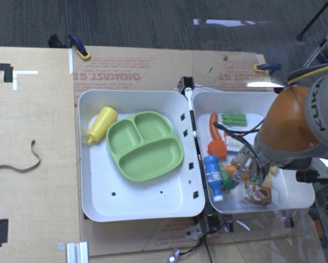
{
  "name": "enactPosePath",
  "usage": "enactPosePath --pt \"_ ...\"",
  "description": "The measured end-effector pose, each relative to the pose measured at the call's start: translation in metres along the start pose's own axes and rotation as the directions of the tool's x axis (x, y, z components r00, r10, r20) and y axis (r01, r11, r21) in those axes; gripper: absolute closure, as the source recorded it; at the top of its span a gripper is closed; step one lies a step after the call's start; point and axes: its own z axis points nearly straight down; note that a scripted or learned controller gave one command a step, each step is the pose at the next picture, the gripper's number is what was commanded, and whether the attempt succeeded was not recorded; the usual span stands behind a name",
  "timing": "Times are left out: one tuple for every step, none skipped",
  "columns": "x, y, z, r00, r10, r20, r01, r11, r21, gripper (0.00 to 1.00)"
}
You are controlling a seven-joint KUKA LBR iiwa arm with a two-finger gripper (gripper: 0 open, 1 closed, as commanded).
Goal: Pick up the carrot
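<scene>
- My gripper (253,171) hangs low over the right bin (295,199), toward that bin's 6 o'clock side, with my orange-banded wrist covering much of the bin from 3 o'clock.
- I cannot tell how the gripper is set; cables and clutter mask its tip, and nothing visibly sits in it.
- The carrot (213,126), as I judge the long orange piece to be, lies along the right bin's 9 o'clock wall, running up toward 11 o'clock, with a stubby orange-red item (218,147) touching its lower end.
- The carrot rests on the bin floor, apart from my gripper, which sits at about 4 o'clock from it.
- So by my reading the pick is not done: no grasp, no lift.
- What is left: move toward 10 o'clock, line up over the carrot, close on it, raise it.
- Near my tip are a blue bottle (213,175) and a crinkled snack packet (257,193); green sticks (233,119) lie at the bin's 12 o'clock.
- The left bin (98,196) holds a green divided plate (146,145) and a yellow bottle (101,124) at its 10 o'clock.
</scene>
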Motion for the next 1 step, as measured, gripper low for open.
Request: enactPosePath --pt "0.0000 0.0011 -0.0066 1.000 -0.005 -0.003 0.005 1.000 0.001 1.00"
